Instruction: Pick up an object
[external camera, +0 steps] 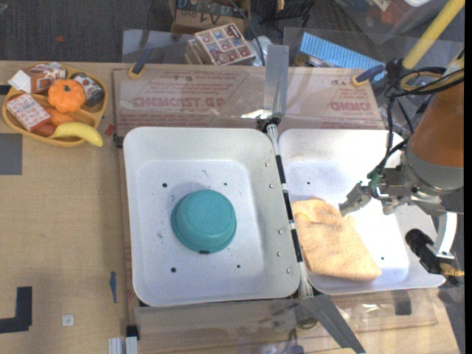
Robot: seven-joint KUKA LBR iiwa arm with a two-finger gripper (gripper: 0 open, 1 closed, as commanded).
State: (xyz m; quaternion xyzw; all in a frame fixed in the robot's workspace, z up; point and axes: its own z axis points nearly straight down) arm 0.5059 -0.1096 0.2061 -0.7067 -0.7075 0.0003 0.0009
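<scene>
A yellow cloth [333,243] lies folded in the right bin [324,161], against its left wall and front edge. A teal bowl [204,220] sits upside down in the middle of the left bin [147,168]. My gripper [363,195] hangs over the right bin, just above and to the right of the cloth's far right corner. I see nothing held in it. The grey arm with its orange band [445,127] comes in from the right and hides the bin's right side.
A yellow dish [22,120] with a banana, a small pumpkin and packets stands at the far left of the bench. Cardboard flaps [192,94] line the back of both bins. Cables [413,87] hang beside the arm.
</scene>
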